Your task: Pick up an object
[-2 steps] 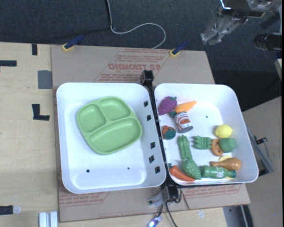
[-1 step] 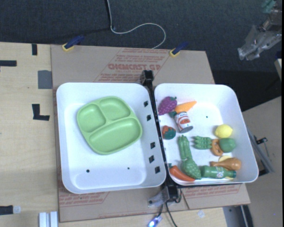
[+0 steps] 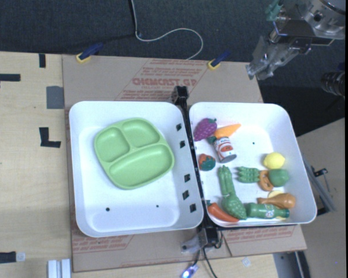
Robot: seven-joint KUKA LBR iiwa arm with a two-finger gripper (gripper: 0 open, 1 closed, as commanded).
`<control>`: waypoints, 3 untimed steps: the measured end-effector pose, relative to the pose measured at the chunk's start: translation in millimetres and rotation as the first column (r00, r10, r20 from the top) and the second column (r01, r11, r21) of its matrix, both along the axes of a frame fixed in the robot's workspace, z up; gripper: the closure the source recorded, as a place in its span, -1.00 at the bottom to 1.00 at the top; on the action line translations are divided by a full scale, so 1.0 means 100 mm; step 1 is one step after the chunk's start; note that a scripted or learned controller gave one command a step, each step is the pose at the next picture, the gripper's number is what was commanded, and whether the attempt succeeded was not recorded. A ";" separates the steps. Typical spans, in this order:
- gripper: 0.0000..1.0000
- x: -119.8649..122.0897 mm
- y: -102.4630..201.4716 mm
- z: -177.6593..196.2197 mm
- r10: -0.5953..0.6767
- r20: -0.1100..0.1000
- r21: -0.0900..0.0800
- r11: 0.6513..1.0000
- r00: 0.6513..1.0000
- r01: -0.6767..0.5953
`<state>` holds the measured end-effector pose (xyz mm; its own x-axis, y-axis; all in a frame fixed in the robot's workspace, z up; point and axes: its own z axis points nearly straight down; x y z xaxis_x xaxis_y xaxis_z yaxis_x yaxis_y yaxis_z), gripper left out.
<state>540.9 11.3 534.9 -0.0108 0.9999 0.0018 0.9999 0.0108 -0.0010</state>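
two jaws [image 3: 260, 68] above right bin [image 3: 290, 126], holding nothing.

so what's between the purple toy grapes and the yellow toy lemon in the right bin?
In the camera view, between the purple toy grapes and yellow toy lemon: an orange toy carrot and a small red-labelled can.

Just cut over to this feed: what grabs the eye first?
A green divided plate sits alone in the left bin. The right bin holds a jumble of toy food, including a purple grape bunch and a yellow lemon. The gripper hangs high beyond the bins' far-right corner.
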 end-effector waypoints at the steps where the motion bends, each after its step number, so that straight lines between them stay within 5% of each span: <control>1: 1.00 -0.60 0.41 -0.75 -0.005 -0.010 -0.002 1.000 1.000 0.005; 2: 1.00 -0.59 0.59 -2.88 -0.009 -0.014 -0.004 1.000 1.000 0.009; 3: 1.00 -0.58 1.48 -2.57 0.001 0.001 0.001 1.000 1.000 -0.001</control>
